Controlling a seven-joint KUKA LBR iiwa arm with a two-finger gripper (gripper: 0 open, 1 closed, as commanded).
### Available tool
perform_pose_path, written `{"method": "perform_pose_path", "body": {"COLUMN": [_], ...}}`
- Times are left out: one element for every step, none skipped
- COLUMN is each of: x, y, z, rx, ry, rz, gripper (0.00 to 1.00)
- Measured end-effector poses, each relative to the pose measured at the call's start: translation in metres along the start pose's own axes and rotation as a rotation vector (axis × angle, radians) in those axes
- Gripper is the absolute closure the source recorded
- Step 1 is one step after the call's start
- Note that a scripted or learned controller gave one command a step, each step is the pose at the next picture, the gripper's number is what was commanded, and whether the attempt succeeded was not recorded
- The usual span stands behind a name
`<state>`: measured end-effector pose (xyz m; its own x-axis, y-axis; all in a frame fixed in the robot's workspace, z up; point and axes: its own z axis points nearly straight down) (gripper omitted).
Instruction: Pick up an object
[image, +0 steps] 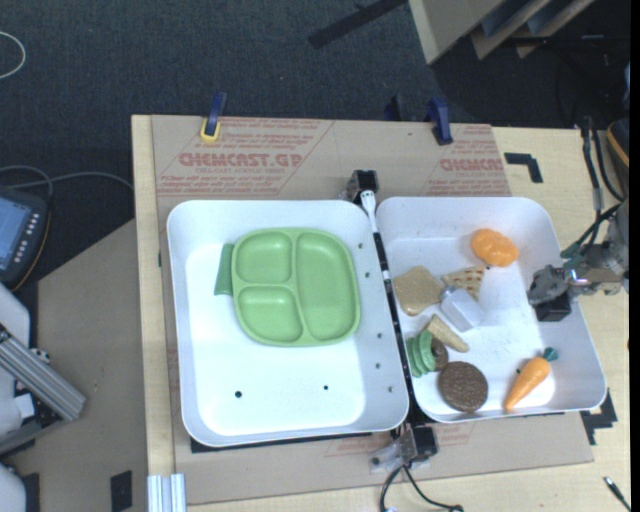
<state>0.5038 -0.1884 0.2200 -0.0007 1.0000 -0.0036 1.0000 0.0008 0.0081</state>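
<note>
A: Where's the gripper sitting?

B: Over the right bin, hard against its 3 o'clock wall. It's a dark block, and from this slant I cannot tell how the jaws stand. Nothing shows between them.

A: What lies closest to it?

B: At its 6 o'clock, a toy carrot, orange with a green tip, near the bin's lower right corner. At its 10 o'clock, an orange rounded piece like a small fruit. Toward 9 o'clock, a pale grey-white block, and just past it a tan ridged piece.

A: And further in?

B: A tan bread-like slice near the bin's left wall, a thin tan wedge below it, a green ridged disc at that wall, and a brown round cookie at the bin's 6 o'clock edge.

A: The other bin?

B: The left bin holds a green three-compartment tray, lying flat in its upper half, well apart from the gripper.
</note>
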Motion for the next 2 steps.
{"method": "perform_pose_path", "body": {"x": [0.000, 0.037], "y": [0.001, 0.031], "z": [-0.005, -0.009], "rx": [0.005, 0.004], "ry": [0.002, 0.003], "rz": [0.000, -0.004], "gripper": [1.00, 1.00]}}
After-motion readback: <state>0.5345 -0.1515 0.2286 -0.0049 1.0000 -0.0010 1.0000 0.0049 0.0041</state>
